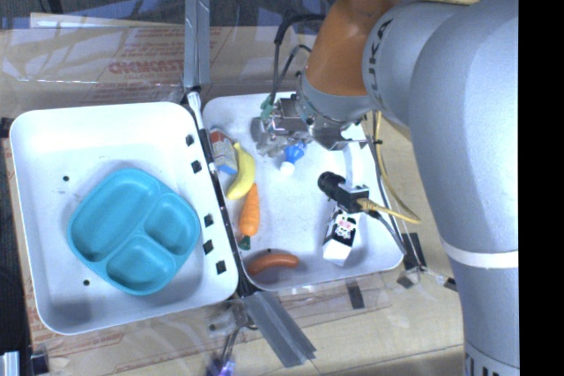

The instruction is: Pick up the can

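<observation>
Landmark: yellow curved banana (pixel 241 173), right white bin's (pixel 388 253) left side.
Can: not identifiable for certain.
Metal two-finger gripper (pixel 280 133): just right of banana's top; grip state unclear.

I see my arm (pixel 441 101) reaching in from the right, orange band bent over the right bin's far edge, gripper (pixel 280 129) pointing down there.

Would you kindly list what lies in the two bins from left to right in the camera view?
Blue divided tray in the left bin → banana → carrot → sausage → pincer → small carton, in the right bin.
</observation>
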You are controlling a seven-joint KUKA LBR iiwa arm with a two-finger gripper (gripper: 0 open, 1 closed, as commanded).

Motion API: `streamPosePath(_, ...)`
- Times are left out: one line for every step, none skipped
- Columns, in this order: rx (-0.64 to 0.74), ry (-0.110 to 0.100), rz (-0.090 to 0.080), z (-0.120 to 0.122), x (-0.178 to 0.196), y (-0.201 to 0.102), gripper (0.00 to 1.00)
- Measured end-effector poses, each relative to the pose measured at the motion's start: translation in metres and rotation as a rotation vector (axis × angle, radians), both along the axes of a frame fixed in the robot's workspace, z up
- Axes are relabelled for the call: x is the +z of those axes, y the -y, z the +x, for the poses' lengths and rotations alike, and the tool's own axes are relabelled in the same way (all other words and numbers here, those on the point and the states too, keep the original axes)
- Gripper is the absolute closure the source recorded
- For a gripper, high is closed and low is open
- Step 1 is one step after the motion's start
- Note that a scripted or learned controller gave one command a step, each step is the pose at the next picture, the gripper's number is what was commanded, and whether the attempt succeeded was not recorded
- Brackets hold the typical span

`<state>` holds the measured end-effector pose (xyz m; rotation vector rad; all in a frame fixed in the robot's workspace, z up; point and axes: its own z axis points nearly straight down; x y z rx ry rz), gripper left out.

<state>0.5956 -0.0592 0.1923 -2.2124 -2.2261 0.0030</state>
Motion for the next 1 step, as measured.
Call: streamPosePath(0.000, -0.001, 0.000, -0.0002, -0.0006, 0.0002, 0.00)
